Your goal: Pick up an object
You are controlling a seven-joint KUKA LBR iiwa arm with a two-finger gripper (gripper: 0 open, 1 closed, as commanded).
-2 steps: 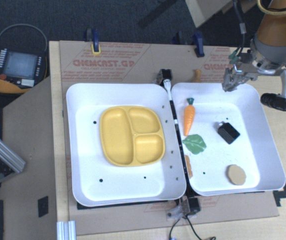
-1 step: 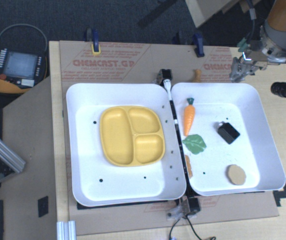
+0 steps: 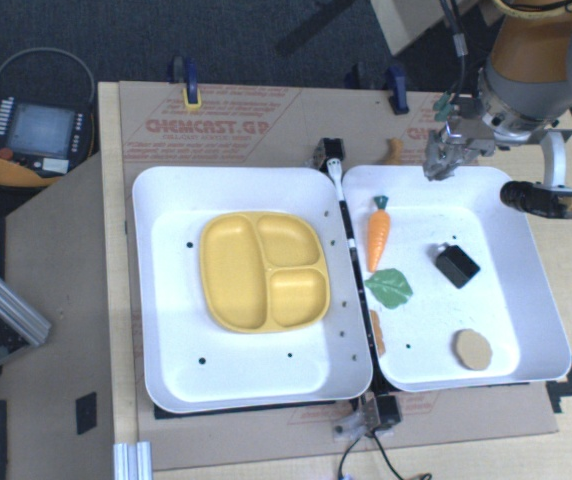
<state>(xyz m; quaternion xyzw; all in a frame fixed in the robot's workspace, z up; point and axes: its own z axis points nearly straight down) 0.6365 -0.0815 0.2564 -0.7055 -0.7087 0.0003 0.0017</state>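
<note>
Cardboard covers my tabletop, with 2 white bins side by side on it.
I see the claw hanging over the far rim of the right bin, holding nothing; I cannot tell whether it is apart or together. That bin holds a carrot, a green leaf, a black block and a tan disc, all apart from the claw. A yellow divided plate lies in the left bin.
</note>
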